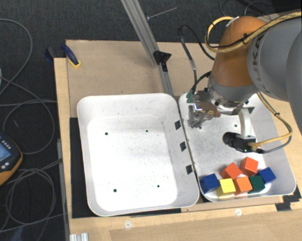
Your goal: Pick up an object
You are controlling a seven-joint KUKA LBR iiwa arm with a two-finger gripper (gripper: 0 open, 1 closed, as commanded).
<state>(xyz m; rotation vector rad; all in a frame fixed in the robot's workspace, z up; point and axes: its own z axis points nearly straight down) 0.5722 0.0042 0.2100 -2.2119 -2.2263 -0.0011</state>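
Jaws: open or closed, cannot tell. Gripper (195, 119) blurred under wrist, low over far-left corner of right bin (214, 147), no block seen at it.

Camera view: cluster of blocks (243, 184) well apart from jaws, at near end of same bin. Blue block (209, 182) nearest jaws, yellow block (227, 186) touching it beyond.

Risk: blocks packed touching, against bin wall, so descent may land on neighbour or shove cluster and close on nothing.

Left bin (127, 153) left of jaws, across rim with black clips (182, 146). Metal rail (146, 38) behind jaws, likely off path.
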